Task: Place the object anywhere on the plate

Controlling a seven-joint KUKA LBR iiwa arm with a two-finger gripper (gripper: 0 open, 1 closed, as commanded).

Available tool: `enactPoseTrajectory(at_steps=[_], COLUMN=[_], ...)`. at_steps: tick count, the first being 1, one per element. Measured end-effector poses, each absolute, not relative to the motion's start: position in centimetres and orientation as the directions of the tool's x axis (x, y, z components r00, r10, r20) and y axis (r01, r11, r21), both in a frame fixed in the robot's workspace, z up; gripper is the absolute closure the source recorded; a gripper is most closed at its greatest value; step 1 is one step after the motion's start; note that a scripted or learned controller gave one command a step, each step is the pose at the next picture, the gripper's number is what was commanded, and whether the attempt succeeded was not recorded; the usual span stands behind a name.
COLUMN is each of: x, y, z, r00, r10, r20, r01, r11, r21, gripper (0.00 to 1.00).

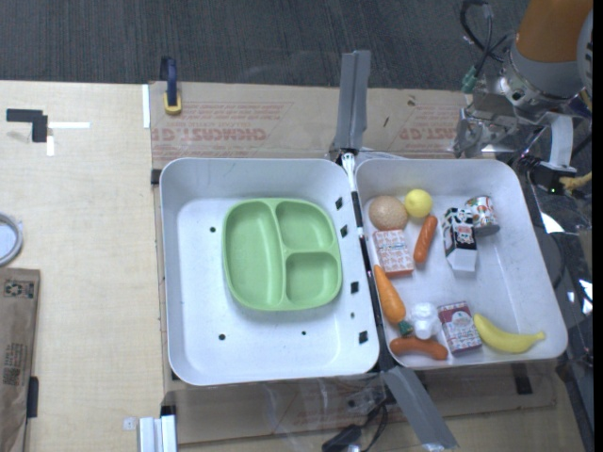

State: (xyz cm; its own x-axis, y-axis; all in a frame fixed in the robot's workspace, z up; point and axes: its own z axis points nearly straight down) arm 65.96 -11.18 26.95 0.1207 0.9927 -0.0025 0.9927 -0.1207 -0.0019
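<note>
Two white bins sit side by side on the tabletop: the left bin (pixel 184 281) and the right bin (pixel 528 252). The left one carries one green plate (pixel 281 252), divided into three compartments. The right one carries the rest. I count three carrots: one upright (pixel 425 238), one longer (pixel 388 295), one lying low (pixel 419 348). There is one lemon (pixel 418 202), one banana (pixel 507 335) and one round brownish fruit (pixel 386 213). Two small red-and-white cartons, (pixel 393 251) and (pixel 459 328). One black-and-white milk carton (pixel 460 238), one small can (pixel 482 215) and one small white bottle (pixel 422 321).
</note>
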Motion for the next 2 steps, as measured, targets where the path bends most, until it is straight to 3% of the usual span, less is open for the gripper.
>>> enactPoseTrajectory(at_steps=[1,2], x=[66.0,66.0], y=[-12.8,0.1], z=[38.8,33.1], r00=[-0.152,-0.255], r10=[0.988,0.967], r20=[-0.003,0.000], r01=[0.988,0.967], r11=[0.152,0.255], r21=[-0.001,-0.005], gripper=[1.00,1.00])
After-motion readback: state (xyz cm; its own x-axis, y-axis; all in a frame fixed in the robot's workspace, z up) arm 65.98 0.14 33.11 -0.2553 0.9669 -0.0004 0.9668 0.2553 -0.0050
